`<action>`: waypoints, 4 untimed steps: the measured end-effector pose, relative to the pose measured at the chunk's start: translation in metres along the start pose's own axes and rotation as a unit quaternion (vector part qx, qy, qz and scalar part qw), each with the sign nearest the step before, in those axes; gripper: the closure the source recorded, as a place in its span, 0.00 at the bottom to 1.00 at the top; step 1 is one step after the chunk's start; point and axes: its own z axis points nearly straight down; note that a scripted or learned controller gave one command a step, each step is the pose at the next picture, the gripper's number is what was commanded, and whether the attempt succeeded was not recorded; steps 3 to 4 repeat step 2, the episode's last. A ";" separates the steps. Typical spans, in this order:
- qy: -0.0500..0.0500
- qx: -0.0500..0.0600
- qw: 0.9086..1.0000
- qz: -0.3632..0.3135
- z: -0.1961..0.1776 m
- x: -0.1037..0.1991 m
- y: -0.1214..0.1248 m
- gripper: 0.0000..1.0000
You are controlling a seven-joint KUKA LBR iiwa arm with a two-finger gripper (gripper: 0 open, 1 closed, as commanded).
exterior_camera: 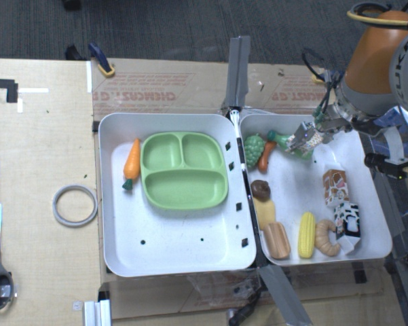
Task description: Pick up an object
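The gripper hangs low over the far part of the right bin; its fingers blur into the clutter beneath, so whether they are apart or together cannot be told, and nothing can be seen clamped between them. Just left of it lie a small carrot and, touching that, a green bumpy vegetable. Nearer the camera from the gripper and a little left sit a brown piece, a yellow block and a hot dog. Nearer and slightly right of the gripper are a corn cob, a croissant, a brown carton and a black-and-white carton. Well to the gripper's left, in the left bin, a green tray with 3 compartments rests with a larger carrot just beside its left edge.
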 end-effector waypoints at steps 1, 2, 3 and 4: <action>-0.001 0.000 1.000 0.000 -0.009 -0.001 0.000 1.00; 0.000 -0.001 1.000 -0.001 -0.010 0.061 0.039 1.00; 0.000 -0.001 1.000 -0.001 -0.010 0.061 0.039 1.00; 0.000 -0.001 1.000 -0.001 -0.010 0.061 0.039 1.00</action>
